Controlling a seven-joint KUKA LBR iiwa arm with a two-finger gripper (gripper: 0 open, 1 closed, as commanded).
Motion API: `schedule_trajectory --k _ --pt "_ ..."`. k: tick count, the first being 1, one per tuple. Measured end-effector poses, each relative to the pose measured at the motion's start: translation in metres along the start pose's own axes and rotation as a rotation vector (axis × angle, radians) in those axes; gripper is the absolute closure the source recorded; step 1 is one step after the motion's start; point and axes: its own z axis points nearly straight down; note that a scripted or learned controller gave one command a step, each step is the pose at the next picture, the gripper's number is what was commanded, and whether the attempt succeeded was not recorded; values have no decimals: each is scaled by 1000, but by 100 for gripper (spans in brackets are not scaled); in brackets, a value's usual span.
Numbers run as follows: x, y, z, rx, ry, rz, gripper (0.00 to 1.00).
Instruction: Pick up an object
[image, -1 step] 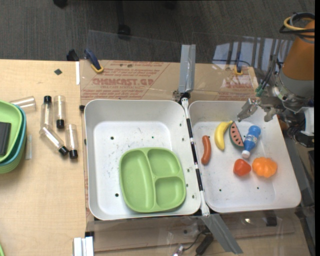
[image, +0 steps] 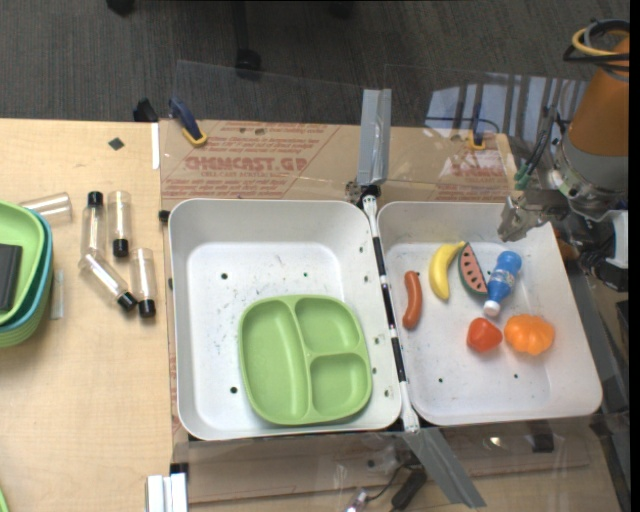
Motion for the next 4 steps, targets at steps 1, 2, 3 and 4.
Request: schedule_trajectory --k 1,2,3,4 --pt "-1 0 -8 1 -1 -2 100" --pt "-1 0 -16 1 -2 -5 100" --pt "75 4 -30 -1 0 125 100" --pt "122 5 9 2 0 340 100"
